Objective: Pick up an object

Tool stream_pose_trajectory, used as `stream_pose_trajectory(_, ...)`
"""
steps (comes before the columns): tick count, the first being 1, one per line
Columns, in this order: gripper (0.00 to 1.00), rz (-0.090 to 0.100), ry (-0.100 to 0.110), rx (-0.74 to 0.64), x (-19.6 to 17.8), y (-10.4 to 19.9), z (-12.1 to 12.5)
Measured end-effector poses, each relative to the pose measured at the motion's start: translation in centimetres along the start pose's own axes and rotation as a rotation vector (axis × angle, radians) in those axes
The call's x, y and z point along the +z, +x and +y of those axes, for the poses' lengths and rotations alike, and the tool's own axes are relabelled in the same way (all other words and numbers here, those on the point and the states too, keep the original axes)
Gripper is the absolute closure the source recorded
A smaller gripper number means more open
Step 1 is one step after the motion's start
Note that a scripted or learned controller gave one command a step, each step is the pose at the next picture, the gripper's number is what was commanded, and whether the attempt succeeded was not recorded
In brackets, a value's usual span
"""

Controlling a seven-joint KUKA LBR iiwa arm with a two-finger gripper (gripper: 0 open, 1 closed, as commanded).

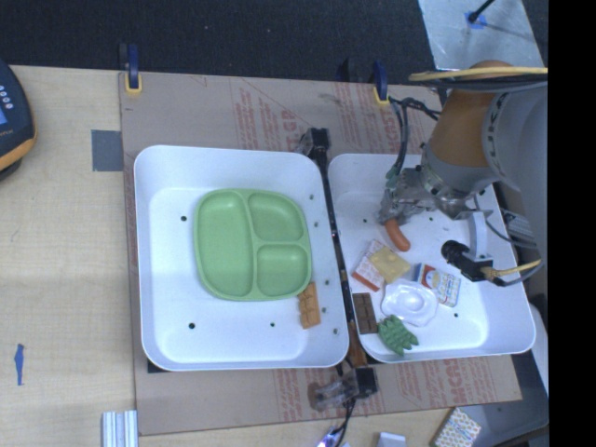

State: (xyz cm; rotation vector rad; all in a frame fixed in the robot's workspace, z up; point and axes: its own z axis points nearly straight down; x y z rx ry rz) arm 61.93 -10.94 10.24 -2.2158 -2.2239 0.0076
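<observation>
Wooden bench (pixel 65 277), cardboard sheet (pixel 233 110), two white bins (pixel 154 277)

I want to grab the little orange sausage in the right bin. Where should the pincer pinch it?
Probably across the middle of the orange sausage, coming straight down from above. It lies flat and slanted on the right bin, long and thin, so its narrow sides suit the pinch. The pincer hangs close above its upper end.
</observation>
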Motion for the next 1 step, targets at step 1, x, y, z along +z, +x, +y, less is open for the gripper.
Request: stream_pose_trajectory(1,1.0,0.003,-0.009,-0.005,-9.53,6.07,-1.27)
